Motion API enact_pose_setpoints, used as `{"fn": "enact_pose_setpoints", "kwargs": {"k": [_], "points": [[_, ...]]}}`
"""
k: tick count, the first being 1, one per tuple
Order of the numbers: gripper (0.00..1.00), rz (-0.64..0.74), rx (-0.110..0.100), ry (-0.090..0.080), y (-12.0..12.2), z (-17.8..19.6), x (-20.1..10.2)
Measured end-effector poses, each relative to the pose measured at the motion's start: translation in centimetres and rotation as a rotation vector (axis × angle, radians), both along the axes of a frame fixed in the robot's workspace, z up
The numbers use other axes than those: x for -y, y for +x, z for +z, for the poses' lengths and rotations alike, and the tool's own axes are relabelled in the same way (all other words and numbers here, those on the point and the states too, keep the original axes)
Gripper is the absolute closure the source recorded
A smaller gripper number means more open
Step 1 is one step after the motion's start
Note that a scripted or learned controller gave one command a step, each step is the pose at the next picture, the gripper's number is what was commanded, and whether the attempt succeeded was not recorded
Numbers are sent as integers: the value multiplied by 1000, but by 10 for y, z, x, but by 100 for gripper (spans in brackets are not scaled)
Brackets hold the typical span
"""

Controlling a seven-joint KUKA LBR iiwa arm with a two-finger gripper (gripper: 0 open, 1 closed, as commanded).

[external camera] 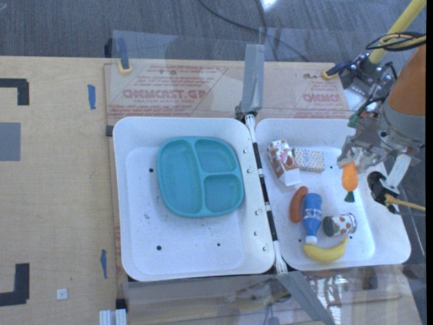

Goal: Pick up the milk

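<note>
The milk (283,161), a small boxy carton with a peaked top, lies tilted at the upper left of the right bin (399,249), touching a speckled wafer (308,159). My fingers (358,156) hang by the orange carrot (349,179); whether they are parted or closed I cannot tell. I should travel left, square up to the carton's flat sides, and descend clear of the wafer.

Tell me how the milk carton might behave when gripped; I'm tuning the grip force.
The milk carton lies on its side, so it probably won't tip. Its flat faces make rolling unlikely. It looks like a small toy carton, probably light. A cracker box lies close beside it and may get nudged.
</note>
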State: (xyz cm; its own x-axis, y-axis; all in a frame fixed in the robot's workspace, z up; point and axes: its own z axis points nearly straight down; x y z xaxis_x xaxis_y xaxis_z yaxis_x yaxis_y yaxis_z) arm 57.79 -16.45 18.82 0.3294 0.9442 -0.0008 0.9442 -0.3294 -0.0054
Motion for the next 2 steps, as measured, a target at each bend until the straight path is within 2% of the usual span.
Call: {"fn": "enact_pose_setpoints", "kwargs": {"k": [2], "points": [[100, 6, -10, 2, 0, 15, 0]]}}
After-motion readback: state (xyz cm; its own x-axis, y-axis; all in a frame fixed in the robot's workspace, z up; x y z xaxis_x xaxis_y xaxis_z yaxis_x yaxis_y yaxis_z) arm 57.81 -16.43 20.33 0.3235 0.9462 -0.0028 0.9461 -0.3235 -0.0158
